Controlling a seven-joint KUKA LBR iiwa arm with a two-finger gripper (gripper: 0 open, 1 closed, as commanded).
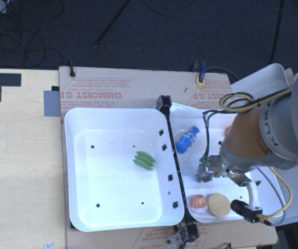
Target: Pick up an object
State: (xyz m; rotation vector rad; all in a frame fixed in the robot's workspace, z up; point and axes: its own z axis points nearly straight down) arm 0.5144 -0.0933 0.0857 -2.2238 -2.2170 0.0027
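A green pod-like object (144, 160) lies in the left bin (86, 123), a little right of its middle. In the right bin (183, 115) a blue bottle (186, 139) lies near the divider. A pink and white round piece (198, 203) and a tan round piece (218, 205) rest by that bin's front wall. My gripper (206, 171) is down inside the right bin, between the bottle and the round pieces. The wrist covers its fingertips.
The arm's grey body and orange band (247, 136) cover the right half of the right bin. Cables loop around the wrist. A black divider bar (173, 160) runs between the bins. Cardboard (118, 90) lies under both bins, with a wooden bench (19, 160) to the left.
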